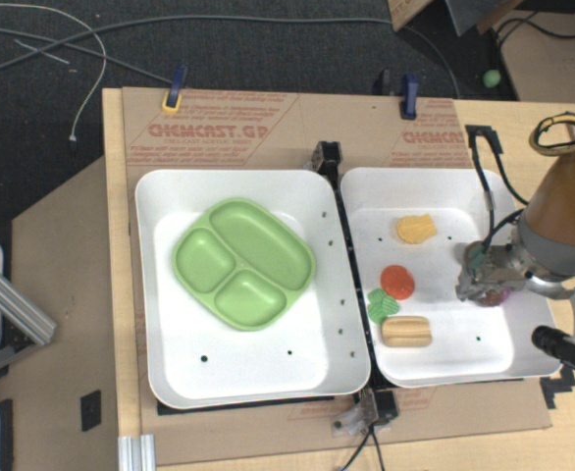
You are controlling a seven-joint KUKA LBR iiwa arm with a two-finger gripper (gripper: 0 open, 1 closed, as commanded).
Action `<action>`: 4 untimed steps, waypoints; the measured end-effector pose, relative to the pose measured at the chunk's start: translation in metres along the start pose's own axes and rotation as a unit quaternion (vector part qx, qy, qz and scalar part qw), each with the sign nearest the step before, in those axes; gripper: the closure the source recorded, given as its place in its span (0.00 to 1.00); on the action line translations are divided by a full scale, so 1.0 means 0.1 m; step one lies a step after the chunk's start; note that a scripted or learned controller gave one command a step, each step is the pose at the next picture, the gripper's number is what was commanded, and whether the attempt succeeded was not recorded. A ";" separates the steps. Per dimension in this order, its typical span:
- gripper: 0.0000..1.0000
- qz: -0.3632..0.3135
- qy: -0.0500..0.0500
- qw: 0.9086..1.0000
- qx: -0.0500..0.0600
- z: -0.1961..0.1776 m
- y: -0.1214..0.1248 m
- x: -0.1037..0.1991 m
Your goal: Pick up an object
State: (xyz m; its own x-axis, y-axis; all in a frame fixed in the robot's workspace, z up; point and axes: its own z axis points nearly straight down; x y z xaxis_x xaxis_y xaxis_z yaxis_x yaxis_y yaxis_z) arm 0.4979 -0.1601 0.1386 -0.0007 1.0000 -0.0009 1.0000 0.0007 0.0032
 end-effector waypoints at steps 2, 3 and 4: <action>1.00 -0.001 0.000 1.000 -0.002 -0.89 0.05 0.00; 1.00 -0.002 0.001 1.000 0.001 -0.92 0.23 0.48; 1.00 -0.003 0.001 1.000 0.001 -0.98 0.36 0.97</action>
State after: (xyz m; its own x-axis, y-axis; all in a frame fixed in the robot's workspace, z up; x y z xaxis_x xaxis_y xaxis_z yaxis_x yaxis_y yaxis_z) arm 0.5332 -0.0634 0.2364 -0.0058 1.0000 0.0012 1.0000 0.0058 0.0016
